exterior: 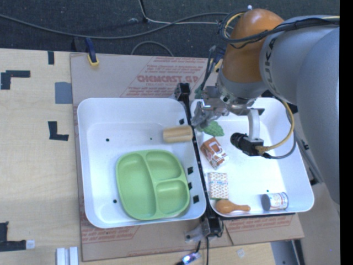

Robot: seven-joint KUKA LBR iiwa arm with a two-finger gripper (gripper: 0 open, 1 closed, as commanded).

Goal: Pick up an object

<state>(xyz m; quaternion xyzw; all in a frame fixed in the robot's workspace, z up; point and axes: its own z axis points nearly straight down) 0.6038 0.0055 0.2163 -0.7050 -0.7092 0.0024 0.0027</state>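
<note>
place: robot lab | signs: worktop with black tape marks | cardboard sheet under two white bins | loose cables on dark floor

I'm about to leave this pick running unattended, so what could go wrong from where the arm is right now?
1. The claw hangs right at the divider between the two white bins, so it may hit the rim.
2. The small green leafy piece below it looks thin, a likely missed grasp.
3. The orange-and-white printed packet lies close by and could get nudged.
</note>
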